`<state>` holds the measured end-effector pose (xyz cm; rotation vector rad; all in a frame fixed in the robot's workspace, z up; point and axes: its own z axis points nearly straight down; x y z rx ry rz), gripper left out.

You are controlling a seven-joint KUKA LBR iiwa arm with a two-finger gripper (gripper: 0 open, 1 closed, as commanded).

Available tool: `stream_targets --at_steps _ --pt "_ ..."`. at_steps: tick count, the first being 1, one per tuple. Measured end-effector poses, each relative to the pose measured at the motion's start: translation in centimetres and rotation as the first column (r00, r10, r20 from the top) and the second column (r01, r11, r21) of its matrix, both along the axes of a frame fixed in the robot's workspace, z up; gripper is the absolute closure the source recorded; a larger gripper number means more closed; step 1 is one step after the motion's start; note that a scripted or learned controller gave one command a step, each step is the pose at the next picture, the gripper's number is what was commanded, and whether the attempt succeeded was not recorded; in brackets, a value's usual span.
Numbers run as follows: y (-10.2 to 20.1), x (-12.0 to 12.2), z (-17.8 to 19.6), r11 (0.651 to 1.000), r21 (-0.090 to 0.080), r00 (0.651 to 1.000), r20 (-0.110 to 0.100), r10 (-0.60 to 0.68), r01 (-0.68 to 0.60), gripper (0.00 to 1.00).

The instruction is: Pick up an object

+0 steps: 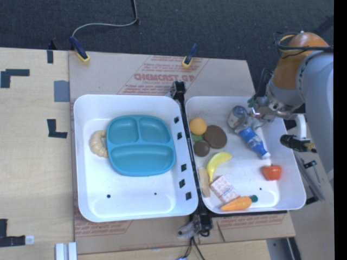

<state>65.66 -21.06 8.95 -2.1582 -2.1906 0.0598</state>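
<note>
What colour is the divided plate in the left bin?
Light blue plate, seen clearly in the camera view.

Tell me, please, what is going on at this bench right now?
A grey robot arm reaches in from the right over the right bin, which holds toy food. Its gripper sits at the bin's far side, just above the blue tube and beside a small grey can. Nothing is visibly lifted yet. A banana, carrot, orange and tomato lie in that bin. The left bin holds a blue tray.
</note>
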Motion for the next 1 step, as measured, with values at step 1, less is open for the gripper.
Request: stream_targets --at_steps 1 --pt "2.9 -3.48 6.17 1.0 -0.02 0.997 0.075 -0.013 0.015 1.0"
